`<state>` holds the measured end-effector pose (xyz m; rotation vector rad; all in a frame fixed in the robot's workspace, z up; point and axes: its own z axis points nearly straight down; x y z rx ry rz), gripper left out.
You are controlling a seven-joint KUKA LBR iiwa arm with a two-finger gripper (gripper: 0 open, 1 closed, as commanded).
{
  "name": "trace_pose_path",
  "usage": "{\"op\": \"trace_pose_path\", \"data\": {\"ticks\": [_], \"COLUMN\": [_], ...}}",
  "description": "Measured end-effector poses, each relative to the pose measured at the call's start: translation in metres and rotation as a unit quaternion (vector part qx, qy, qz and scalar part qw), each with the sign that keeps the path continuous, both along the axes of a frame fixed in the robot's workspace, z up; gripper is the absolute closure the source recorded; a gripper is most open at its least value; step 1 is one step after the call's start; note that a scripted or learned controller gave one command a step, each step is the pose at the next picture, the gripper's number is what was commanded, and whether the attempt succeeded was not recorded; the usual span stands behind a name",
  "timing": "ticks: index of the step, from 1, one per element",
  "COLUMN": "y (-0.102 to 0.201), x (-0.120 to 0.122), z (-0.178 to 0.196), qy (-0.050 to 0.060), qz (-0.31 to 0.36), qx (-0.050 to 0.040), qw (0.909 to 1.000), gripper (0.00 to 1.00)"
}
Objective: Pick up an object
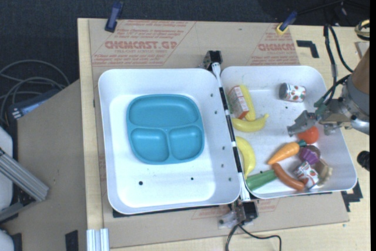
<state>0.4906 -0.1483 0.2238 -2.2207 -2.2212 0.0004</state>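
Observation:
The right bin (pixel 338 176) holds several toy foods. Among them are a red tomato (pixel 309 134), an orange carrot (pixel 283 153), a purple piece (pixel 309 154), a red sausage (pixel 288 177) and a green cucumber (pixel 261 179). Two yellow bananas (pixel 250 121) (pixel 247 153) lie near the bin's left wall, by a red and white packet (pixel 238 99). A small white and red can (pixel 292 91) rests at the back. My gripper (pixel 306 121) reaches in from the right and hovers low, just above and left of the tomato. Nothing is seen held in it.
The left bin (pixel 111 126) holds a blue three-compartment plate (pixel 165 127). A black hinge strip (pixel 228 126) runs between the two bins. Cables hang at the right, near the arm (pixel 352 109). Blue and yellow clamps (pixel 113 16) (pixel 286 23) sit on the board's back edge.

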Motion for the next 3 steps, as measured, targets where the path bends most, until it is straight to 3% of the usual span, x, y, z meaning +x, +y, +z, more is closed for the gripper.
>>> {"op": "trace_pose_path", "data": {"ticks": [1, 2, 3], "y": [0.005, 0.020, 0.020], "x": [-0.012, -0.003, -0.003], "z": [-0.072, -0.139, -0.130], "qy": [0.000, 0.000, 0.000], "qz": [0.000, 0.000, -0.001], "qx": [0.0000, 0.0001, -0.0001], "qw": [1.0000, 1.0000, 1.0000], "gripper": [0.00, 0.00, 1.00]}}
